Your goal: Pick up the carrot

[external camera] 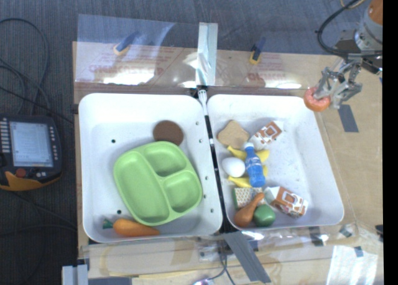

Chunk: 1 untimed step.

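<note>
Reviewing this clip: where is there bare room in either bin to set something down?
Left bin: bare floor left of the green tray and brown disc. The carrot takes its front edge. Right bin is crowded centrally; bare along its right wall.

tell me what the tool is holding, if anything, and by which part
An orange-red ring-shaped object hangs at the tool, apparently held by its rim. The carrot lies untouched in the left bin.

carrot (130, 228) in left bin (93, 153), in front of tray (157, 182) | food pile in right bin (323, 153)
</note>
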Motion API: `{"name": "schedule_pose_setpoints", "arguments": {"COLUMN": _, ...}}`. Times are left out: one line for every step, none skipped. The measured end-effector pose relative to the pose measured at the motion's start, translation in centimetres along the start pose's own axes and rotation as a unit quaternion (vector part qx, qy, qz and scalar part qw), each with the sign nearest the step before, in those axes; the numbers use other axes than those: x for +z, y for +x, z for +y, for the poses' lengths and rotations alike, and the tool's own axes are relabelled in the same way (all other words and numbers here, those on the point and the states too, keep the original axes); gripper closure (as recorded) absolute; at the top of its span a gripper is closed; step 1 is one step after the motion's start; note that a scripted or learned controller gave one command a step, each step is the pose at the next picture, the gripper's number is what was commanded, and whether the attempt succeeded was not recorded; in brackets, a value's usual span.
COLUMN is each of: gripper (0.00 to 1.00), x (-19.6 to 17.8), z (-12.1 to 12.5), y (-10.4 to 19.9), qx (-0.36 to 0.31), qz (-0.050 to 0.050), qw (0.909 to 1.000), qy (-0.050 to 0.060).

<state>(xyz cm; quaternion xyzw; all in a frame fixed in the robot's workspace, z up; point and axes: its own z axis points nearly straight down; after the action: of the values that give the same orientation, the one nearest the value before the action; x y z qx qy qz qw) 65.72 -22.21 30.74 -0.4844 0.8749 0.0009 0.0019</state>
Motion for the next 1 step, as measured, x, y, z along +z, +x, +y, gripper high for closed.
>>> {"name": "schedule_pose_setpoints", "arguments": {"gripper": 1.00, "x": -5.67, "z": -0.57, "y": -1.52, "qx": -0.137, "qz": -0.001, "qw": 0.9905, "qy": 0.002}}
